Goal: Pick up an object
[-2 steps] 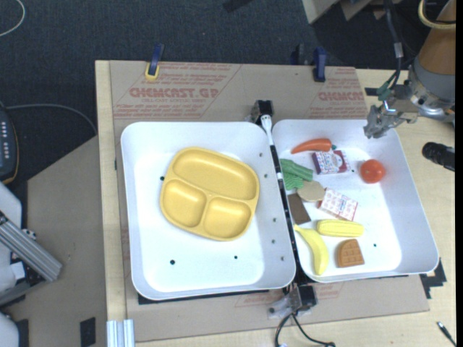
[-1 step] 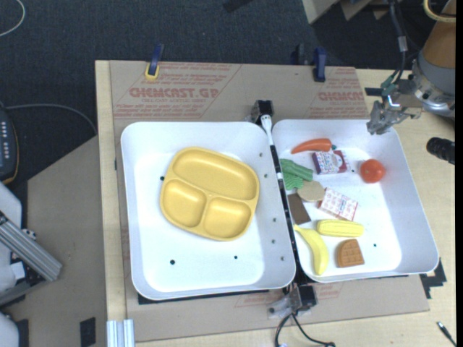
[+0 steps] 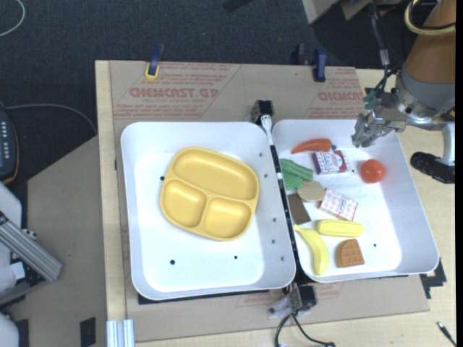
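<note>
Your jaws [image 3: 364,137] hang at the far right corner of the right bin [image 3: 418,215], over its far rim; they are too small and dark to tell whether they stand wide or narrow, and nothing shows between them. The grey arm [image 3: 427,100] with its orange band reaches in from the right. Just near of the jaws, a red tomato [image 3: 372,170] lies on the bin floor, apart from them. Left of that you have a red-and-white packet [image 3: 329,162], with an orange-red carrot [image 3: 312,145] just beyond it on the far side. Further left, against the bin's left wall, sits a green leafy piece [image 3: 294,174], and beside it a tan round piece [image 3: 312,191] and a brown bar [image 3: 299,208]. A second red-and-white packet [image 3: 338,204] lies mid-bin. Toward the near side you see a corn cob [image 3: 340,228], a banana [image 3: 315,247] and a brown waffle [image 3: 349,254], the cob touching the banana's far end. The left bin [image 3: 145,259] holds a yellow divided plate [image 3: 209,193], lying flat at its middle. Both bins rest on a cardboard-covered table [image 3: 217,85], held by clamps at the far edge.
</note>
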